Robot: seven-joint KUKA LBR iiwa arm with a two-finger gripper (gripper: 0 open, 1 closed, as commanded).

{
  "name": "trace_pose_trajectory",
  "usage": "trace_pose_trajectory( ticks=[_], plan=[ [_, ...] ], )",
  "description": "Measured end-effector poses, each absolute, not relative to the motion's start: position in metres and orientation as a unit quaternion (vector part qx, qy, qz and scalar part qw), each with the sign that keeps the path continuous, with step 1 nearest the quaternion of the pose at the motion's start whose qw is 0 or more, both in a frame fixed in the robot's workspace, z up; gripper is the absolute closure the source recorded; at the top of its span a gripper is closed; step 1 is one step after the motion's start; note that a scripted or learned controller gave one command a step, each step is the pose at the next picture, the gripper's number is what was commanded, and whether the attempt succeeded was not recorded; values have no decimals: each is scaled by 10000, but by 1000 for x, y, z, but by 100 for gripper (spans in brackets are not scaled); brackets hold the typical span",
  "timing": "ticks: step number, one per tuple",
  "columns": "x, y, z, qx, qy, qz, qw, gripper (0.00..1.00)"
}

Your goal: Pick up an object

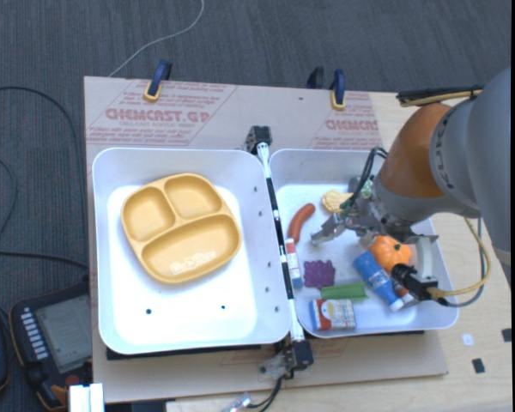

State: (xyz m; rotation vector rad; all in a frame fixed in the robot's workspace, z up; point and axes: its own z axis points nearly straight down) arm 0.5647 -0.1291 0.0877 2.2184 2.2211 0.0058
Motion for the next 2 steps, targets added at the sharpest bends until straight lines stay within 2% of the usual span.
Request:
trace_pose_trajectory(
  ticks=[1, 2],
  plan=[
    [566, -129, 99, 7067, 7075, 29, 29, 100],
    [566, -129, 98, 7068, 7074, 28, 26, 0]
  ],
)
